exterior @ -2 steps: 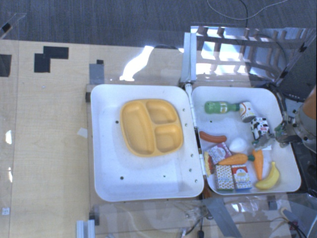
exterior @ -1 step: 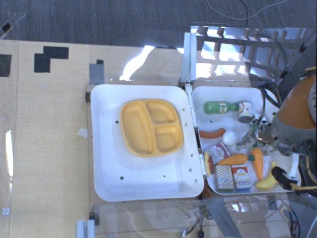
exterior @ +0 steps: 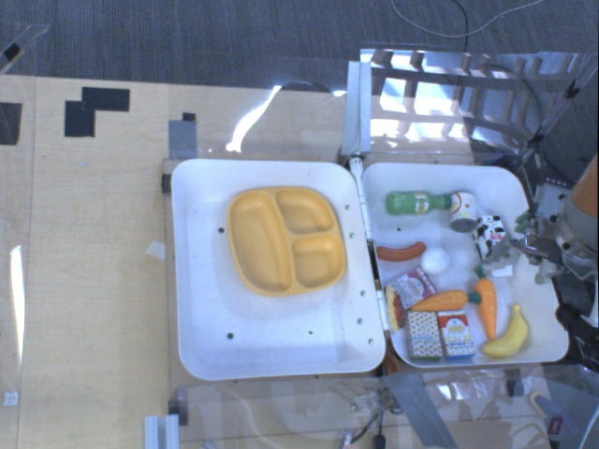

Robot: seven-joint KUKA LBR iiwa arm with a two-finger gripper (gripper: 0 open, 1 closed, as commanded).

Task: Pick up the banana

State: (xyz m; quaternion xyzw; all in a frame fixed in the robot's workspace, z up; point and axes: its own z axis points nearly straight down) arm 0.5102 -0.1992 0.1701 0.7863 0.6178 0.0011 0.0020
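Bright, even overhead light; white glare streaks the clear panel (exterior: 253, 120) (sharpest behind the bins), shadows faint

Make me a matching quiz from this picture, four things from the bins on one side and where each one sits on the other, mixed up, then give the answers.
Things:
1. banana
2. green bottle
3. yellow divided plate
4. sausage

Places:
A. middle of the left bin
B. near right corner of the right bin, beside a carrot
C. along the far wall of the right bin
D. right bin, near the divider, below the bottle

Pairs: 1-B, 2-C, 3-A, 4-D
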